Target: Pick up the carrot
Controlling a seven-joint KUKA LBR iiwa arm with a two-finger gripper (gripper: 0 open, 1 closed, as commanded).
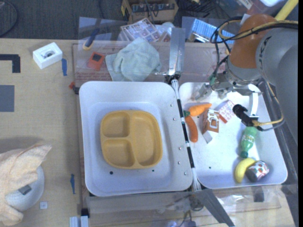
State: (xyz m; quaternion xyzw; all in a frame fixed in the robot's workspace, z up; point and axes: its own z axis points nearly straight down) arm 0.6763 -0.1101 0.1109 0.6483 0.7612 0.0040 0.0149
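You're looking at the approach step. The gripper [204, 91] is hanging over the back-left corner of the right bin [272, 174], fingertips slightly apart w/ nothing between them, so no grasp yet.

The carrot [199, 110] is lying just in front of the tips, near the bin's left wall, leafy green end pointing left, body running up and to the right. Right below it a longer orange-red piece, prob a hot dog or pepper [191, 128], is running along that same wall; can't tell exactly what it is.

Next move, as I'm reading it: drop a touch toward the viewer, line the fingers across the carrot's short axis, then close. Watch for grabbing the wrong orange thing, since both are sitting close.

Room is tight on the left: the bin wall and the divider between bins are crowding that side. A small carton [212, 122] is sitting just right of the carrot, another packet [226, 111] beyond it. So you're getting a narrow slot, best entered from straight above.

Farther out, a green bottle [247, 141], banana [242, 169] and a can [258, 170] are sitting well apart from the target, no bother. The left bin [92, 98] is holding a yellow tray [131, 139], not in the path.
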